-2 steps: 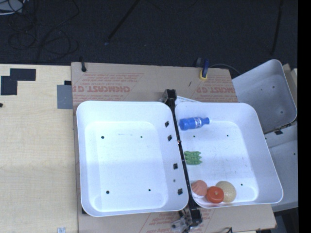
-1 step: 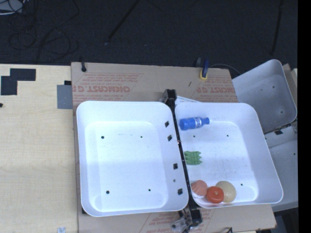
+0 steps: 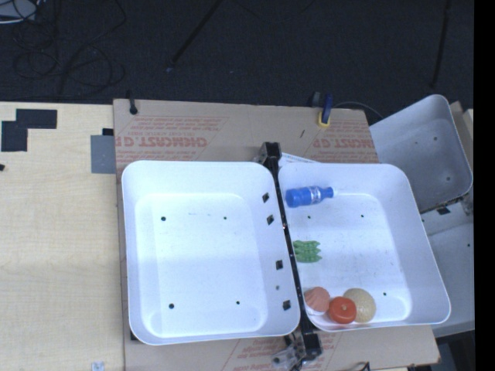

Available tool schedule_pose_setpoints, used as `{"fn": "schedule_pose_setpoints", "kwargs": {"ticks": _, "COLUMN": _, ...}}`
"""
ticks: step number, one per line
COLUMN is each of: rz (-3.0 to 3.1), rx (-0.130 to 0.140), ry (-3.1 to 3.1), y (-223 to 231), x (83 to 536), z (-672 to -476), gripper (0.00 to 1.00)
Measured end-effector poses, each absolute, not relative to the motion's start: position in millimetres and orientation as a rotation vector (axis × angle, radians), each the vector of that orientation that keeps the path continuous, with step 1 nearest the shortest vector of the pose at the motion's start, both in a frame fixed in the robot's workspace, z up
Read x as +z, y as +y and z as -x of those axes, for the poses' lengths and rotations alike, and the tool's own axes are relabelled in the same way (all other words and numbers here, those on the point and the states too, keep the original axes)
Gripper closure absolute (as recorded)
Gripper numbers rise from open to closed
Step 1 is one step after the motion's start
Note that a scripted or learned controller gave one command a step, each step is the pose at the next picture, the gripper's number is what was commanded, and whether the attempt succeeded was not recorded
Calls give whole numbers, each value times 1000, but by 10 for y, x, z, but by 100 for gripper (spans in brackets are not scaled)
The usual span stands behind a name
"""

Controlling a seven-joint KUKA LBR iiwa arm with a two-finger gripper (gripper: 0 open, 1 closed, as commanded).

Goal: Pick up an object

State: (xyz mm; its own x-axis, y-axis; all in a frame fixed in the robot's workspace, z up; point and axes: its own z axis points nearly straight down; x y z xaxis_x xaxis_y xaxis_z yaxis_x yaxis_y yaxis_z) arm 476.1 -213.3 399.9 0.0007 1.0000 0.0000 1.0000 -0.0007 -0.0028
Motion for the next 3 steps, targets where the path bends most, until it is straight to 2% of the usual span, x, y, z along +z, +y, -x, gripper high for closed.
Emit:
{"fn": "schedule_pose_setpoints", "kwargs": {"ticks": 1, "rz": 2221, "rx": 3, "ry": -2219, "y": -2129, "x": 3865, "z": -4762, "gripper": 100}}
{"fn": "schedule_pose_setpoints", "kwargs": {"ticks": 2, "rz": 2219, "rx": 1, "ry": -2223, "y": -2137, "x": 3986, "z": -4759, "gripper": 100}}
{"fn": "schedule_pose_setpoints", "kwargs": {"ticks": 3, "rz": 2213, "rx": 8, "ry": -2213, "y": -2122, "x": 2986, "z": -4748, "gripper": 100}}
